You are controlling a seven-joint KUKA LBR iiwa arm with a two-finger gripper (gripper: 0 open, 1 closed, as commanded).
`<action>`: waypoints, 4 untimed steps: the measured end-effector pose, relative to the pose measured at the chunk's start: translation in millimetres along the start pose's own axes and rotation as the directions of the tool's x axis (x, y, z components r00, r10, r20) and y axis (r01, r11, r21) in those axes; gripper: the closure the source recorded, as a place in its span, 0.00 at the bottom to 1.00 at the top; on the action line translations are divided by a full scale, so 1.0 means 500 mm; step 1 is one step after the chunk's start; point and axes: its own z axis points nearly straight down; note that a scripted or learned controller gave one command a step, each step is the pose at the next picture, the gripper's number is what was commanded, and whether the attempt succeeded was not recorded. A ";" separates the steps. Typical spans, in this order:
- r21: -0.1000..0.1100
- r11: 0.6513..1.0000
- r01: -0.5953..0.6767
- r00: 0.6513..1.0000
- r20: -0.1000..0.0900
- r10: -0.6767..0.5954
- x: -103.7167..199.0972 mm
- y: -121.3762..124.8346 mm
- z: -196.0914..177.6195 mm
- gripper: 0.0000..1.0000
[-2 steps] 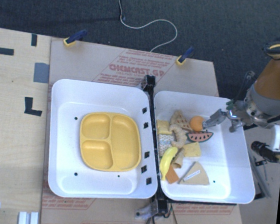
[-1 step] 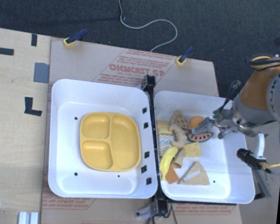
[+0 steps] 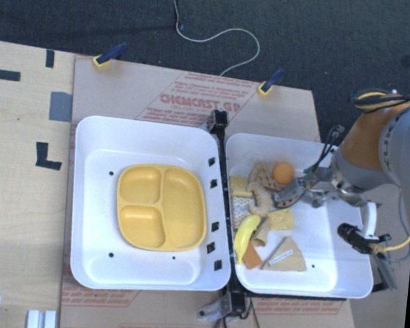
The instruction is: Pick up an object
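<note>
The right bin (image 3: 324, 280) holds a heap of toy food at its left side. An orange ball (image 3: 283, 173) lies at the top of the heap, a yellow banana (image 3: 245, 234) lower down, with tan and yellow wedge pieces (image 3: 281, 220) and a brown triangular slice (image 3: 290, 259) around it. My gripper (image 3: 288, 197) reaches in from the right and hangs low over the heap, just below and right of the orange ball and above a yellow wedge. Nothing shows as lifted with it.
The left bin (image 3: 92, 183) holds a yellow divided plate (image 3: 162, 208). A black divider (image 3: 219, 198) runs between the two bins. The grey arm with its orange band (image 3: 370, 138) crosses the right bin's right side. Cardboard lies under both bins.
</note>
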 end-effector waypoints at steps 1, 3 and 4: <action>-0.001 1.000 0.001 1.000 0.001 -0.001 0.000 0.001 -0.024 1.00; -0.005 1.000 -0.002 1.000 0.000 0.002 -0.025 0.003 -0.204 1.00; -0.006 1.000 -0.001 1.000 0.000 0.001 -0.024 0.005 -0.289 1.00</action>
